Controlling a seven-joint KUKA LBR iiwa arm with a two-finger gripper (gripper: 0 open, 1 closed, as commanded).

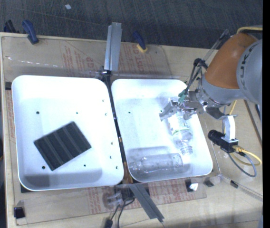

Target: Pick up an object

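The tool (180, 107) hangs low over the right-hand shallow white bin (139, 91), at that bin's far right side, carried by the grey arm with its orange band (227, 63) reaching in from the right. In this one overhead view its metal parts merge with what lies under them, so I cannot tell how the tool is set, nor whether it grips anything. Directly beneath and just toward the camera from the tool lies a small clear plastic bottle (181, 134), its long axis running from the tool toward the bin's near wall; its upper end seems to be at or touching the tool, though the overlap hides any contact. Further toward the camera and slightly left of the tool, a larger clear plastic bottle (156, 163) lies on its side along the near wall, its long axis crosswise to the first bottle's. The small bottle is much the nearer, so the coming move likely turns on closing across its narrow width. Both bottles are transparent against white, and their outlines and caps are hard to make out. Well off to the tool's left, in the left-hand white bin (25, 91), a dark ribbed rectangular slab (62, 145) lies flat at a slant.
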